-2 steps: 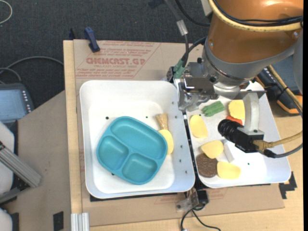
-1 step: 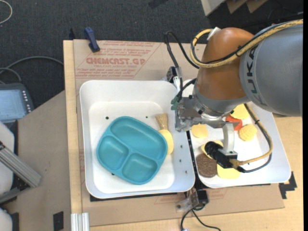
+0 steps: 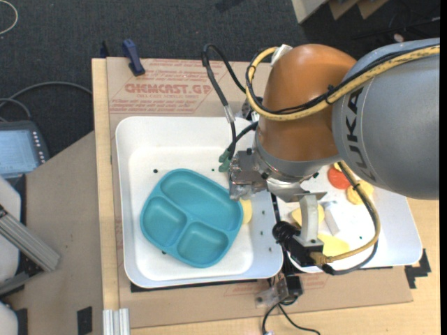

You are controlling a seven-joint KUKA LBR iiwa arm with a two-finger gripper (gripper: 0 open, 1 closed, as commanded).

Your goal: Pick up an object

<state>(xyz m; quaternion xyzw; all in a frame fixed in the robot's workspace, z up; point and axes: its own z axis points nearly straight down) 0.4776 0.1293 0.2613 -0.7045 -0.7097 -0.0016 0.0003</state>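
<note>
Plate (image 3: 192, 217), teal with three compartments, lies at about seven o'clock in the left bin (image 3: 133, 187). We judge it light, stiff, slick plastic, best pinched at its raised rim. Farther on, the gripper (image 3: 241, 180) sits at its two o'clock edge; we cannot tell its state.

A teal divided plate (image 3: 192, 217) lies in a white bin (image 3: 133, 187). Yellow pieces (image 3: 334, 245) and an orange piece (image 3: 339, 179) show on the brown counter's (image 3: 112, 82) other bin.
</note>
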